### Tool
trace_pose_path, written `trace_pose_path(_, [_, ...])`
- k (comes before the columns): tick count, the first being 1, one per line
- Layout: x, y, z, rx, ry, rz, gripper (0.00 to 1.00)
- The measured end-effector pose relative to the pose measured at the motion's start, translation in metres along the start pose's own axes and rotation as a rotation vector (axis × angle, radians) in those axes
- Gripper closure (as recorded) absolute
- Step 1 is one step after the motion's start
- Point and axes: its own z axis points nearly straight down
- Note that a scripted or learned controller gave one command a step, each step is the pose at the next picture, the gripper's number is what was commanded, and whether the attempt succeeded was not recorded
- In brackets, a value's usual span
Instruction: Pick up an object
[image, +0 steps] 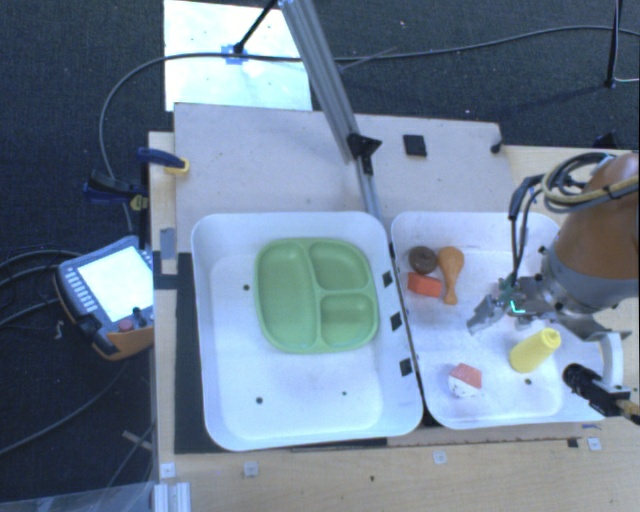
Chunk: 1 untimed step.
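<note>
In the right bin (500, 232) lie several small objects. A brown round piece (422, 259), an orange drumstick-shaped piece (451, 268) and a red-orange block (424, 286) cluster at its upper left. A yellow bottle (534, 350) lies on its side lower right, and a red and white piece (464, 380) sits near the front wall. My gripper (488, 314) hangs low over the middle of this bin, between the drumstick piece and the yellow bottle, just left of the bottle. I see nothing held in it.
The left bin (225, 400) holds a green divided tray (316, 294). A metal pole (330, 80) slants down to the gap between the bins. A black square (415, 146) lies on the board behind. A pendant (105, 295) rests off the bench at left.
</note>
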Motion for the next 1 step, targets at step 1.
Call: trace_pose_path(1, [0.0, 0.0006, -0.0006, -0.002, 0.0, 0.0, 0.0])
